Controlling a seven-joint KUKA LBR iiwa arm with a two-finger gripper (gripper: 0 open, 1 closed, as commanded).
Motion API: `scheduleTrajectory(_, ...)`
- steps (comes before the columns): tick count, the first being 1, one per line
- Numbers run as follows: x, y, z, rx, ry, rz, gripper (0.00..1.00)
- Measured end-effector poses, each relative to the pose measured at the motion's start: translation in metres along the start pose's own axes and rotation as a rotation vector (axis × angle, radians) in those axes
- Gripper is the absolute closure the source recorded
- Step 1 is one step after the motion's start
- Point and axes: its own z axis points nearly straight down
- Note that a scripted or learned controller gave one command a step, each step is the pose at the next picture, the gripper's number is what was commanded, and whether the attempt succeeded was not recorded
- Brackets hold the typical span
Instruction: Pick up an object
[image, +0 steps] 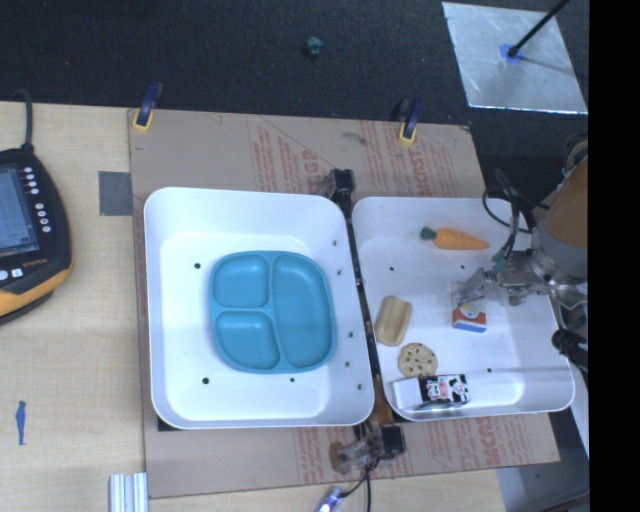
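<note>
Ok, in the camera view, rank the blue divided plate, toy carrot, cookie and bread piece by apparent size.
1. Blue divided plate, clearly the largest.
2. Toy carrot and bread piece look about alike; I won't rank them.
3. Cookie, the smallest.

A grey robot arm with an orange band above its wrist (570, 215) reaches in from the right side of the scene, bent downward so its wrist points toward the left. At its end a metal two-finger gripper (470, 292) hangs low, with dark cables looping just behind and above the fingers. The fingers themselves are small and blurred against the metal around them.
</note>
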Motion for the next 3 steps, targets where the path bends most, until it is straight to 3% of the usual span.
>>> scheduleTrajectory(1, 0.046, -0.013, 0.016, 0.0, 0.001, -0.001, 0.0)
scheduleTrajectory(2, 0.044, -0.013, 0.005, 0.001, -0.001, -0.004, 1.0)
scheduleTrajectory(3, 0.073, -0.016, -0.135, -0.004, 0.0, 0.0, 1.0)
